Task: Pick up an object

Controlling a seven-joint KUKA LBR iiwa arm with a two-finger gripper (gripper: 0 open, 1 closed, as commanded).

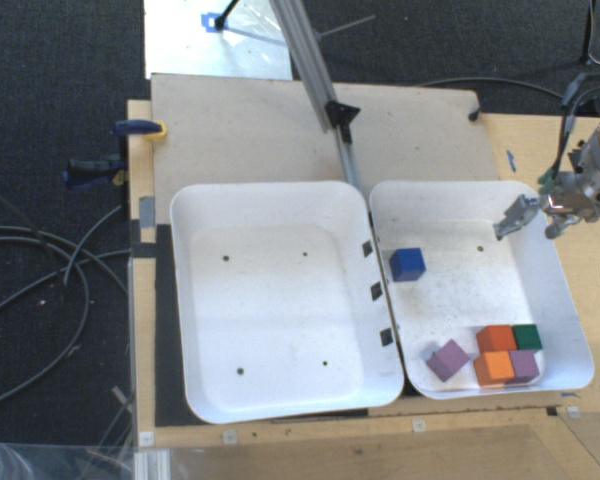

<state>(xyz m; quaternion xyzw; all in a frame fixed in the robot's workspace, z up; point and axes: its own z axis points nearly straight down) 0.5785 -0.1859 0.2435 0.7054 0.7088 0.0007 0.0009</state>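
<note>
While pincer (535,218) hovers by rt rim — blue cube (407,264) sits apart.

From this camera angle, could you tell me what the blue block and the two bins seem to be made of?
Blue block: probably painted wood or solid plastic; flat matte colour, crisp edges, no glare. Left bin and right bin: likely thin moulded plastic; smooth white walls, rounded corners, a soft sheen. The look leaves either open.

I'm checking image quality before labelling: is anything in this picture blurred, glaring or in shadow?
Camera view: even light, soft shadows; the blue block and the corner cluster of blocks read sharp; the gripper at the right bin's rim looks smeared; bright glare on the pale sheet at the top.
</note>
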